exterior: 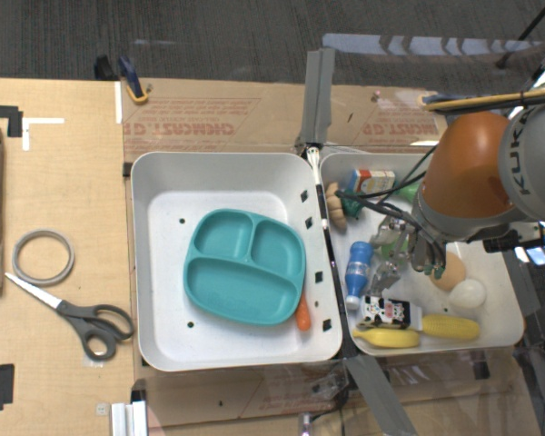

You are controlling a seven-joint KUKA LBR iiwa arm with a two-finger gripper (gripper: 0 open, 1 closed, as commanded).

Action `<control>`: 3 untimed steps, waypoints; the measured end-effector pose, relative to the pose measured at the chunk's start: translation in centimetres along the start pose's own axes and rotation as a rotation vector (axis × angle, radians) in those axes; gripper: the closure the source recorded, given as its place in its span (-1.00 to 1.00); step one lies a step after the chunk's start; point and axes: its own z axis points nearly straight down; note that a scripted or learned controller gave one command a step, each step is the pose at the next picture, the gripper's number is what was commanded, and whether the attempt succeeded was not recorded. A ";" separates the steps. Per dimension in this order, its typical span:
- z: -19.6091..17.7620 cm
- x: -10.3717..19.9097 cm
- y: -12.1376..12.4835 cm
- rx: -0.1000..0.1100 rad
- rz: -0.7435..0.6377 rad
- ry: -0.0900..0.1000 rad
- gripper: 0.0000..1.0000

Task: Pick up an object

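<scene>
The object nearest to being picked is the blue bottle, lying in the right bin close to its left wall, with the black-and-white carton just below it at six o'clock and the banana along the bin's near wall beyond that. The gripper hangs low in this bin, just to the bottle's three o'clock, and whether its fingers are wide, narrow or closed on anything cannot be told: the wrist and cabling cover them, and nothing is plainly seen between them. By my reading this is the reach-and-descend step, with the grasp not yet confirmed. From the gripper, an egg-like brown object sits at three o'clock, a white ball at about four, and at eleven o'clock lie a small bottle with a red-and-white label and a brownish toy by the divider. The next move probably calls for settling squarely over one item, most likely the bottle, closing on it across its narrow side, and lifting straight up without dragging the crowded neighbours. The left bin, at nine o'clock, holds a teal divided plate with an orange carrot-like piece at its five o'clock corner. Further left on the worktop lie scissors and a tape roll.
</scene>
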 end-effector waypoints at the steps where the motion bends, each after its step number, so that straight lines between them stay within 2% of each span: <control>1: 0.0 -3.4 -0.2 0.000 0.066 -0.003 -1.00; 2: -3.6 -3.9 -10.4 0.001 -0.073 -0.005 -1.00; 3: 0.0 -1.6 -7.3 -0.001 -0.022 -0.001 -1.00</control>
